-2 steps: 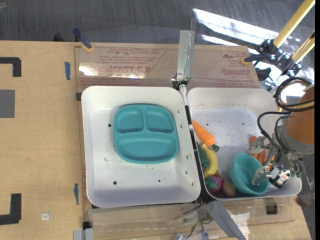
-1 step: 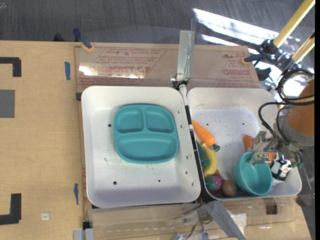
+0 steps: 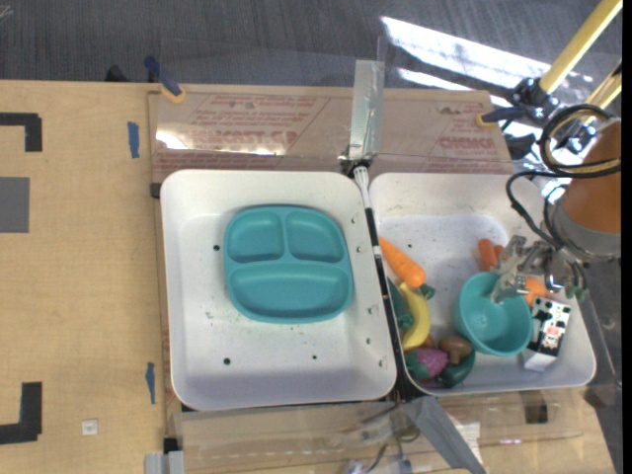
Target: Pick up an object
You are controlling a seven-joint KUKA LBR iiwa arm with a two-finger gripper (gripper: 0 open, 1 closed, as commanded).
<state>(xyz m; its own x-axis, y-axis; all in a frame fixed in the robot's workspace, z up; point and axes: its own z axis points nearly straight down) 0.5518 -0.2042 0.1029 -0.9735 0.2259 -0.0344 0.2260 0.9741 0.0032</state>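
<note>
A teal divided plate (image 3: 288,264) lies in the middle of the left white bin (image 3: 188,363). The bins sit on a tan table (image 3: 74,294) marked with black corner brackets (image 3: 25,131) and blue tape strips (image 3: 133,138). Beyond the table lies grey carpet (image 3: 247,13).

A teal three-compartment plastic plate (image 3: 288,263) sits in the left white bin (image 3: 188,363). In the right white bin (image 3: 444,200), an orange toy carrot (image 3: 404,264) and yellow toy banana (image 3: 416,316) lie along the left wall, a teal plastic cup (image 3: 491,316) to their right, and a black-and-white printed small box (image 3: 546,332) just right of the cup.
</note>
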